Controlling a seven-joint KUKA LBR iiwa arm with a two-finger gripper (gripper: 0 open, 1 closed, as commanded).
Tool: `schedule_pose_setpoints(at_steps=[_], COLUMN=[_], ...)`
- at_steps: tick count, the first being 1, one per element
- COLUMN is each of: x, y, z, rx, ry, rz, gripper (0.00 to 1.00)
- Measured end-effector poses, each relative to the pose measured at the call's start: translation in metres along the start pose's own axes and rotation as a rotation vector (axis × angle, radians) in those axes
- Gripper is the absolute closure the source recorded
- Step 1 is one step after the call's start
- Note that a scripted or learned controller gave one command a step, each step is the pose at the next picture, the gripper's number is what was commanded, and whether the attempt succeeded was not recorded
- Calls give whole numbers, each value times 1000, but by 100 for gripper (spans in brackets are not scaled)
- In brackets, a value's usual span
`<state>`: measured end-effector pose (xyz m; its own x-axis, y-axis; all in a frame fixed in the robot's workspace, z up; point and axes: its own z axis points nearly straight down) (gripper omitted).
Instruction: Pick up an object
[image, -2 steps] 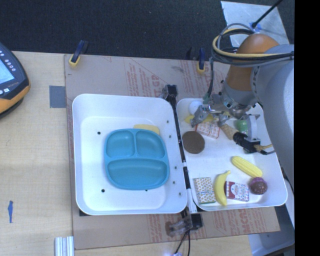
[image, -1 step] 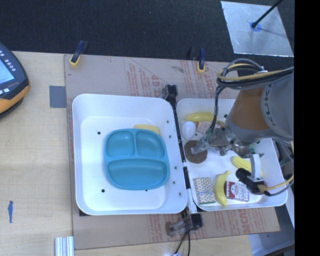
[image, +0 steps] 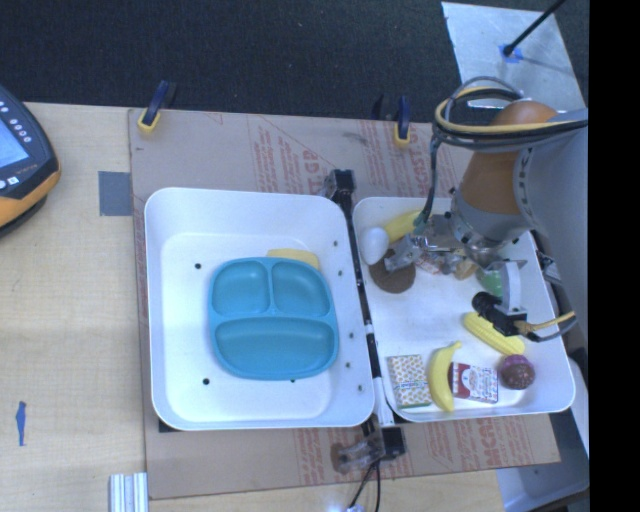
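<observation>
My hand (image: 432, 250) sits low in the right bin (image: 420, 330) toward its 11 o'clock corner; I cannot tell its opening. A brown disc (image: 390, 277) lies just at its 7 o'clock, a white egg (image: 373, 242) at 9.

Divided plate (image: 273, 318) in the left bin (image: 160, 300), right bin (image: 560, 390) beside it, two bananas (image: 443, 375) in the right bin, small carton (image: 409, 381) left of one banana, gripper (image: 432, 252) above the bin's far part
</observation>
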<state>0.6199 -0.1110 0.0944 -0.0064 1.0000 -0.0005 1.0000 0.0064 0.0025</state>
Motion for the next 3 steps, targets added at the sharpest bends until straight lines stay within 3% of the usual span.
schedule_pose_setpoints(at_steps=[1, 2, 3], x=[6, -38, -93], y=[38, -60, -95], z=[-1, -55, -44], rx=[1, 9, 8], ry=[-8, 0, 1], rz=[3, 11, 9], gripper=[0, 0, 0])
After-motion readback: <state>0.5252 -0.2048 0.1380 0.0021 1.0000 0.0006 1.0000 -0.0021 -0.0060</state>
